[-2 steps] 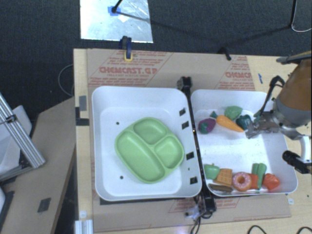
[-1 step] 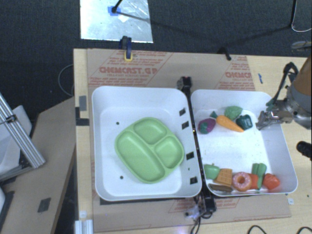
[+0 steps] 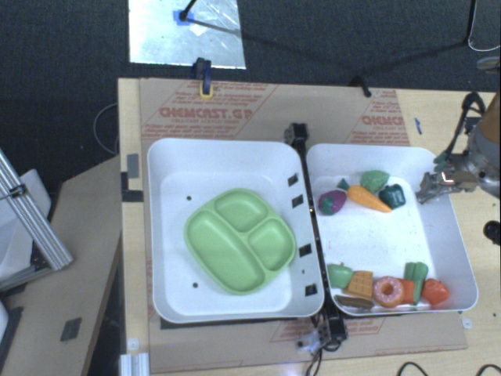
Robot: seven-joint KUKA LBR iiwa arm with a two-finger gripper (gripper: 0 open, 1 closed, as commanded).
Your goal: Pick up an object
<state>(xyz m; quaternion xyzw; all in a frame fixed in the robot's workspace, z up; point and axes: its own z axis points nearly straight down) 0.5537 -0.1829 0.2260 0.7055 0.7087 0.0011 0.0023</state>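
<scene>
The right bin [image 3: 446, 241] holds toy food. Near its back lie a purple eggplant [image 3: 332, 202], an orange carrot [image 3: 369, 199], a light green vegetable [image 3: 375, 180] and a dark green pepper [image 3: 393, 196]. Along its front wall sit a green apple [image 3: 340, 275], a tan waffle [image 3: 361, 283], a pink donut [image 3: 387, 291], a green pod [image 3: 416, 272] and a red tomato [image 3: 435, 291]. My gripper [image 3: 435, 185] hangs over the bin's right rim, just right of the pepper and apart from it. I see nothing held in it.
The left bin [image 3: 168, 210] holds a light green divided plate [image 3: 239, 241]. A black divider with clips [image 3: 305, 210] separates the bins. A metal frame [image 3: 31, 218] stands off the bench at the left. The arm's wrist [image 3: 481, 155] fills the right edge.
</scene>
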